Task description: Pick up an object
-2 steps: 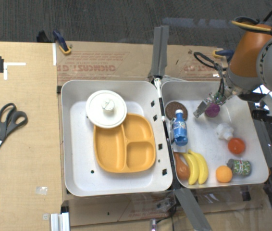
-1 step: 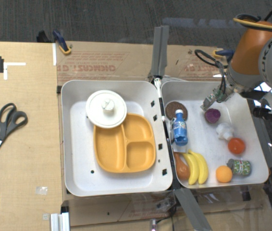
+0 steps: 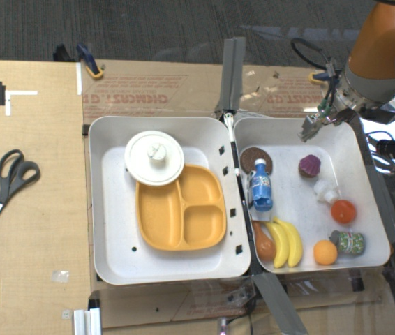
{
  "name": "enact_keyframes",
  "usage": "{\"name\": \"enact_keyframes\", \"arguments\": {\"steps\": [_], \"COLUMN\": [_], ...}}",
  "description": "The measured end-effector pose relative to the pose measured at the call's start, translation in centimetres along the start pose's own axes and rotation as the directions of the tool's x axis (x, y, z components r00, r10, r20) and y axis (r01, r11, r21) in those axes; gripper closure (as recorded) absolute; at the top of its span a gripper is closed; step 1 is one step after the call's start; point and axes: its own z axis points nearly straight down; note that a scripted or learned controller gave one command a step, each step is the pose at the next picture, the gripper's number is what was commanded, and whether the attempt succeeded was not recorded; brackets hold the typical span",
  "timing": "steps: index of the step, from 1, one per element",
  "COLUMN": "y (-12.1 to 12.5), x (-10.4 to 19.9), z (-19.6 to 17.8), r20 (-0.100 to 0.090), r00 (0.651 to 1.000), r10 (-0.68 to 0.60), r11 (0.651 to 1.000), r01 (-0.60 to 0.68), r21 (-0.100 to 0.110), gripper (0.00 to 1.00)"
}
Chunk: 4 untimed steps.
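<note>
I see even, bright overhead light; the white bins (image 3: 100, 208) glare slightly, shadows stay soft, focus is sharp throughout.

A wooden bench (image 3: 30, 215) carries two white bins (image 3: 107, 208), side by side on cardboard (image 3: 155, 93); scissors (image 3: 5, 183) lie on the bare wood at left.
</note>
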Motion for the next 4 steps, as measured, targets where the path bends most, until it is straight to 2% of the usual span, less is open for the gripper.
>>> {"name": "enact_keyframes", "arguments": {"steps": [1,2,3,4], "y": [-4.1,-4.1,0.0,0.0], "x": [4.1,4.1,2.1,2.1], "z": [8.8,8.8,12.1,11.0], "r20": [-0.003,-0.002,0.0,0.002], "r00": [0.994,0.994,0.937,0.938], "r10": [0.106,0.106,0.349,0.346], "r11": [0.994,0.994,0.937,0.938], "r01": [-0.106,-0.106,-0.349,-0.346], "r21": [0.003,0.003,-0.001,-0.002], "gripper": [1.0,0.0,0.0,1.0]}}
